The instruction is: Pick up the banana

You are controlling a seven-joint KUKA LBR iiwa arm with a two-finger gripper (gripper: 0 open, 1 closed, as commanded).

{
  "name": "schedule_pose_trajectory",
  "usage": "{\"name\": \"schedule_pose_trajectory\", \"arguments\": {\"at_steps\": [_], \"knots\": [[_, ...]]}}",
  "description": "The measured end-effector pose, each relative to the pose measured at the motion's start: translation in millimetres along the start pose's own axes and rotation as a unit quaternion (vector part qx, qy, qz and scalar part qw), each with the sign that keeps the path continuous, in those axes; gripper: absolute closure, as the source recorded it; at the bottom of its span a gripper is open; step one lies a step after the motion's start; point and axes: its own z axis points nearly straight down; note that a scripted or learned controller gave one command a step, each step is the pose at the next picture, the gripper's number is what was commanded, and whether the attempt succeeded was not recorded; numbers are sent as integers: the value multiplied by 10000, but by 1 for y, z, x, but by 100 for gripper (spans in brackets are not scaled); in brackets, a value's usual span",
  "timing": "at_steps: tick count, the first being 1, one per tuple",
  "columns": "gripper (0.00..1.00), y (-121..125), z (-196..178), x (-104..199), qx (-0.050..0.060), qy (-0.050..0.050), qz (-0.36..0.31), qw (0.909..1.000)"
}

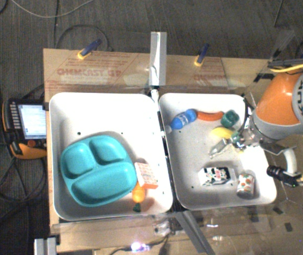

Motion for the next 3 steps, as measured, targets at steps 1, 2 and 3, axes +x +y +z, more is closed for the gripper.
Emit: {"name": "schedule_pose_trajectory", "arguments": {"at_steps": [1, 2, 3], "knots": [[0, 79, 7, -28, -28, 46, -94, 9999], [100, 80, -3, -31, -68, -17, -94, 9999], [0, 80, -3, -30, -64, -9, -94, 9999]]}}
